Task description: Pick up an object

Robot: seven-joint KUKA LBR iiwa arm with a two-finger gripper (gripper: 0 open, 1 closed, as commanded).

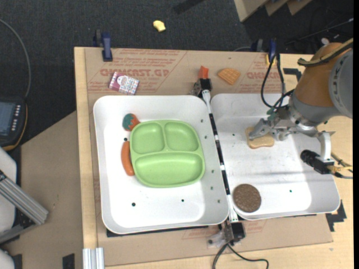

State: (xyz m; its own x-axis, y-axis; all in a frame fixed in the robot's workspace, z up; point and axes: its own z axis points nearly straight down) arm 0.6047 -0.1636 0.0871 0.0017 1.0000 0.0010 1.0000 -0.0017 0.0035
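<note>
On my feed the one marking I could partly make out was red lettering printed across the far strip of the cardboard sheet point(168, 66) covering the worktop; its largest line looked like "CHEMCAST GP", though the slant left several letters unsure, and the finer red lines around it were too small for me to read. A similar red print to the right, past the waffle-shaped piece, was partly covered and blurred. The small purple-and-white packet point(124, 83) lying on that cardboard carried print I could not make out.
</note>
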